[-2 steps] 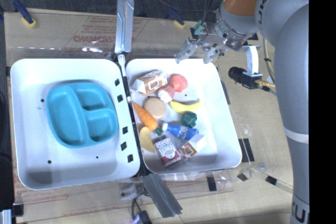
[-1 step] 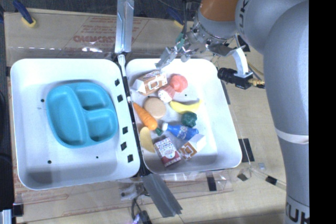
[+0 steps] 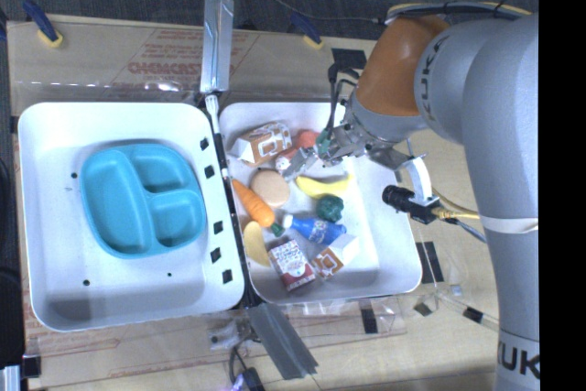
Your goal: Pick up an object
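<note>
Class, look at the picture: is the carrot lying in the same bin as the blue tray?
No, the carrot lies in the right bin, while the blue tray sits in the left one.

The tool (image 3: 307,157) hangs low in the right bin (image 3: 389,238), just above a banana (image 3: 323,186), a carrot (image 3: 254,202) further left.

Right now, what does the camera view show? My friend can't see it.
A grey robot arm's gripper hangs over the right white bin, full of toy food like a carrot and banana. The left bin holds a blue tray.
</note>
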Robot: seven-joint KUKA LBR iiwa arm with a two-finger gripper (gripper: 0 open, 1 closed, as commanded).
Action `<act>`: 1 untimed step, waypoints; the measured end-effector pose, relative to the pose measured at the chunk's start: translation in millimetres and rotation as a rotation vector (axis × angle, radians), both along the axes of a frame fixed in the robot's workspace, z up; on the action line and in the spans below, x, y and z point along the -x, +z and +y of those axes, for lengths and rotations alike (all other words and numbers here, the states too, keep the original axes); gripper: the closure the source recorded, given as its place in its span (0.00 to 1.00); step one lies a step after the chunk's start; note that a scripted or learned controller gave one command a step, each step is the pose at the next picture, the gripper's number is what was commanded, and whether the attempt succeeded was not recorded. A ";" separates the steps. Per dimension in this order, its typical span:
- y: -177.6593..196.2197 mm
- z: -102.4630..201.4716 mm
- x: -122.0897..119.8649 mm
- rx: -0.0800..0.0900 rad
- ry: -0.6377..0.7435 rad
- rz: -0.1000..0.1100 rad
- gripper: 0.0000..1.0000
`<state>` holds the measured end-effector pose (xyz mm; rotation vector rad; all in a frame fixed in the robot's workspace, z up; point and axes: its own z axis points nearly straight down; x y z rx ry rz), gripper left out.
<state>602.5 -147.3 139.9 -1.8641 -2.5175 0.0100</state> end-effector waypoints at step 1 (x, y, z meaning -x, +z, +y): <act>-32.0 -23.4 -36.8 0.015 0.112 0.001 0.00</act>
